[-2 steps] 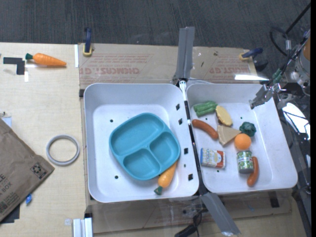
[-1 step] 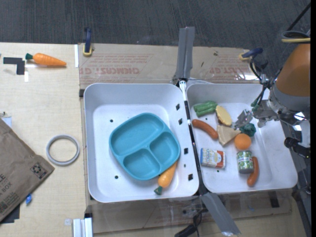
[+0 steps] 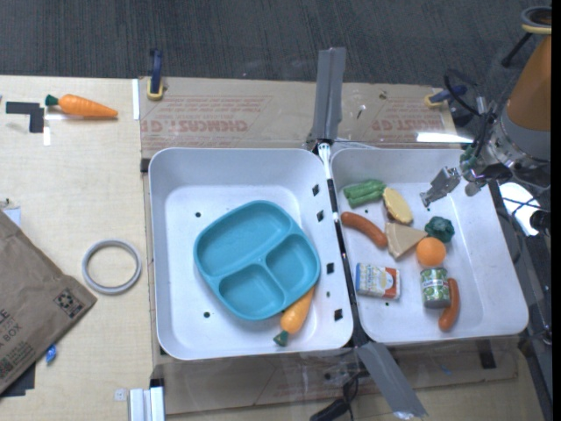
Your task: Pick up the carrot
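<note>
While our gripper [image 3: 441,185] hangs with its fingers apart over the right bin [image 3: 507,316], we should swing across to the carrot [image 3: 295,315] in the left bin [image 3: 166,235], tucked beside the blue tray [image 3: 254,261].

— What sits in the left bin [image 3: 175,261]?
— A blue divided plate [image 3: 254,270].
— And the right bin [image 3: 491,314]?
— Sausages [image 3: 363,228], a green pepper [image 3: 363,191], an orange [image 3: 430,251], a can [image 3: 435,288].
— Outside?
— A tape ring [image 3: 111,265] on the bench.

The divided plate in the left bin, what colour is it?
Light blue; the divided plate shows clearly in the camera view.
</note>
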